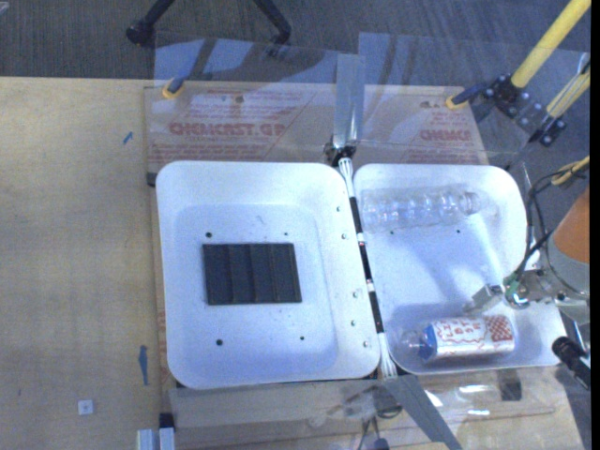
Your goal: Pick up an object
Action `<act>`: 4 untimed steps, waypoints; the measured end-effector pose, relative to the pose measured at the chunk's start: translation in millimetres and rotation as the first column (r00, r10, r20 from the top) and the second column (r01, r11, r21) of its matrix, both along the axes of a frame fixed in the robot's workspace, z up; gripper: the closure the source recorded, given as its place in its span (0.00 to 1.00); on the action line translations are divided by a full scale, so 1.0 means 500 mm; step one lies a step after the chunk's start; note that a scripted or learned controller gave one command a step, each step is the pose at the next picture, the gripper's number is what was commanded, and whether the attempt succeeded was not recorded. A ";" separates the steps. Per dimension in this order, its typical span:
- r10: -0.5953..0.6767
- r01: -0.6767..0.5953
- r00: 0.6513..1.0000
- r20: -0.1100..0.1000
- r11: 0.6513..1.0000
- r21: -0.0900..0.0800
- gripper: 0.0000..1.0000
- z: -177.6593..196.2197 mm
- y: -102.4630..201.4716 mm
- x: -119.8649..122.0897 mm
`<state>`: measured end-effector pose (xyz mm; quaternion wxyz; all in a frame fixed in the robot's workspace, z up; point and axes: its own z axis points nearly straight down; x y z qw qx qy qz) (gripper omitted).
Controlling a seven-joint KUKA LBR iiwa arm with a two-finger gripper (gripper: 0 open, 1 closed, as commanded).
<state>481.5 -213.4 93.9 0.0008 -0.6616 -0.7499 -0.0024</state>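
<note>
Nearest the camera, a tube point(466, 336) is lying on its side along the right bin's point(520, 195) near wall; it is white with red print, a checked red end to the right and a blue cap to the left. One arm point(574, 251) is reaching in from the right, its orange band showing at the frame's edge, and its tool point(489, 295) is hanging low over the right bin, just above the tube's right half. Whether the tool is touching the tube, and whether it is spread or closed, cannot be told. One clear plastic bottle point(422, 207) is lying along the far side of the same bin. One dark ribbed slab point(252, 273) is resting flat at the middle of the left bin point(187, 190). Two bins are sitting side by side on the tabletop point(66, 251), holding three things in all.
</note>
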 end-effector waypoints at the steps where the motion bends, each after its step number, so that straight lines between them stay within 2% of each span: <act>1: -0.052 0.052 0.999 0.000 0.999 -0.007 0.00 0.059 -0.010 -0.004; 2: 0.035 -0.035 0.999 0.004 0.999 -0.009 0.00 -0.012 0.079 -0.001; 3: -0.182 0.182 0.983 0.000 0.983 -0.007 0.00 0.024 0.022 -0.004; 4: -0.174 0.174 0.985 -0.001 0.985 0.009 0.00 -0.009 0.006 0.004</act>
